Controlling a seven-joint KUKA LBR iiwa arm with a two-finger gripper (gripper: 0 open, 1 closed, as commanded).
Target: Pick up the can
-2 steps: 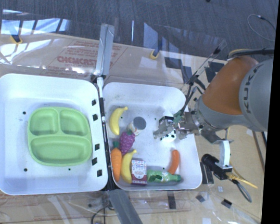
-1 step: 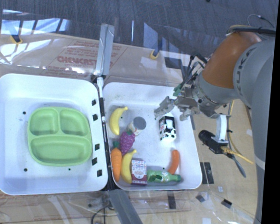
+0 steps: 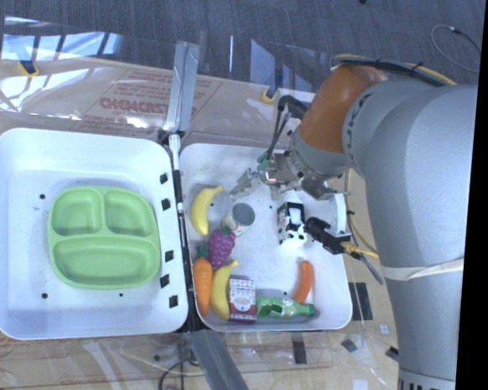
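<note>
can: small silvery one, standing upright in the right bin, upper-middle area, just right of the banana and right above the grapes
jaws: hanging over the right bin a bit up from the can; honestly can't tell from this angle if they're spread or pressed together, and nothing visible pinched between them
arm: big grey thing with the orange band, coming in from the right and covering that side of the right bin
right bin: white, shallow, pretty crowded
banana: yellow, near the bin's left wall
grapes: purple bunch, touching the can's lower edge as far as I can see
carrot: orange, lower left, lying beside a second yellow banana
carton: little red and white box at the front wall
green bottle: lying on its side just right of the carton
orange sausage-looking thing: just above the bottle
black and white toy: right of the can, under the wrist
left bin: holds a green divided plate
desk: wood-ish strip at the front
</note>
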